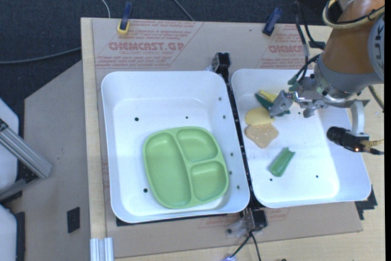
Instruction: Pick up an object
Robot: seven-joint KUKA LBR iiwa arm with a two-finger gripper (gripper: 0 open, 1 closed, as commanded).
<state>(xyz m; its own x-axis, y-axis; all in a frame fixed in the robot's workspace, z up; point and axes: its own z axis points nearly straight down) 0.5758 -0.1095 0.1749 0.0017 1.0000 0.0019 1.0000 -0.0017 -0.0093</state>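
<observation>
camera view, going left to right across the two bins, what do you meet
left white bin → green divided plate → right white bin → pale yellow piece → green block → end effector → grey arm with orange band

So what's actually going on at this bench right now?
A grey robot arm with an orange band reaches in from the right over the right-hand white bin. Its hand sits low at the bin's upper left, close to a small green and yellow item. Just below lie a pale yellow round piece, a tan piece and a green block, all loose. The left bin holds a green divided plate. Nothing looks lifted yet.
</observation>
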